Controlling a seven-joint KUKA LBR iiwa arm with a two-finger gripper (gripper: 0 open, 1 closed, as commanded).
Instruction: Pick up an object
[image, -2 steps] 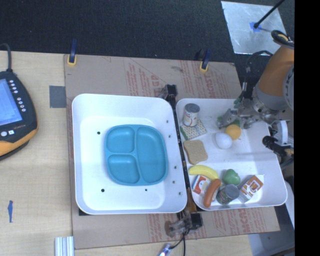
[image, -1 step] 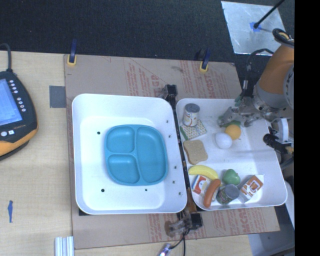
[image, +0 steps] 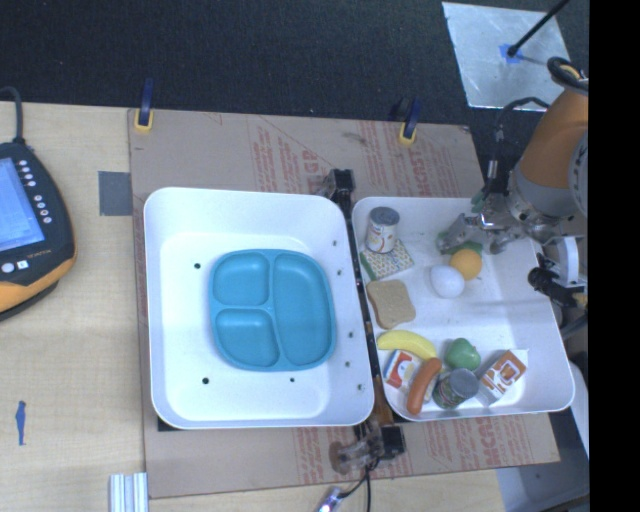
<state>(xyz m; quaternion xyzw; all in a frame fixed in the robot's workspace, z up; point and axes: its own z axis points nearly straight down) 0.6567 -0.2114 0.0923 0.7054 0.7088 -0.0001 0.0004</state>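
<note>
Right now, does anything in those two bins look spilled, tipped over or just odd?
Nothing looks spilled or broken. The right bin holds a loose jumble of toy food, with a can on its side among it. The left bin holds a blue tray, sitting slightly askew.

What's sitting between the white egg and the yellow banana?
In the camera view, a slice of bread lies between the egg and the banana, a little left of the straight line.

Grey arm (image: 556, 150) (orange wrist band)

Pale wooden bench (image: 70, 400) under brown cardboard (image: 280, 150); dark floor (image: 250, 45) behind.
</note>
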